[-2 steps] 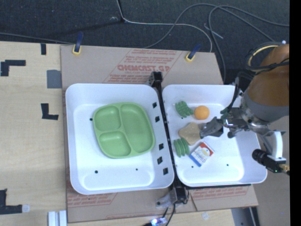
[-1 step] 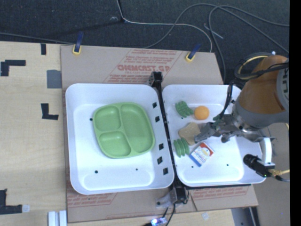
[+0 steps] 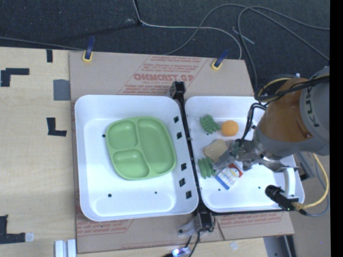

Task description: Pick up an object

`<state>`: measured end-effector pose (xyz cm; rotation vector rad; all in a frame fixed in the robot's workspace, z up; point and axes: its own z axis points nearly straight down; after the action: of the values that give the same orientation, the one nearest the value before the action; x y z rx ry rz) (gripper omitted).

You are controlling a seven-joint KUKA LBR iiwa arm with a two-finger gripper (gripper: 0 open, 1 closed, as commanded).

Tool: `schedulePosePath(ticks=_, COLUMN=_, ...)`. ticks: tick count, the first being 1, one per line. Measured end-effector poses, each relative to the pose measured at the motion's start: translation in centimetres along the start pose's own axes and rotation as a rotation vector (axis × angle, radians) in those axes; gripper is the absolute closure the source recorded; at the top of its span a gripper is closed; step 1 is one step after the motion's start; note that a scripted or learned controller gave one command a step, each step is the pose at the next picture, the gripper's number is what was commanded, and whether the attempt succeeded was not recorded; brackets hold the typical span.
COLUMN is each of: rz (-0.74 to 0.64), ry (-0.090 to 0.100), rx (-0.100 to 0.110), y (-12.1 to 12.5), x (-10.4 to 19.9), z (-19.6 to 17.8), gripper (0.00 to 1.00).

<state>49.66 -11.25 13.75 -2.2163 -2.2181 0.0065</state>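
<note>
End effector, grip state unclear, hangs over a small packet lying with its long axis diagonal.

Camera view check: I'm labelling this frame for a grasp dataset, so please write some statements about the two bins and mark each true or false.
1. The green divided plate lies in the left bin. True.
2. The orange ball sits on the plate. False: it lies in the right bin.
3. The gripper is over the right bin. True.
4. The plate has two compartments. False: three.
5. The tan block lies in the right bin. True.
</note>
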Motion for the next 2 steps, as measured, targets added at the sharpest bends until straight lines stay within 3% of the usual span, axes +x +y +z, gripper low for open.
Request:
schedulePosePath(ticks=1, rz=-0.001, ry=0.0, rx=-0.003, y=0.1, x=0.0, z=-1.2, gripper=1.0)
schedulePosePath(ticks=2, rz=-0.001, ry=-0.002, rx=-0.011, y=0.1, x=0.3, z=-7.5, gripper=1.0)
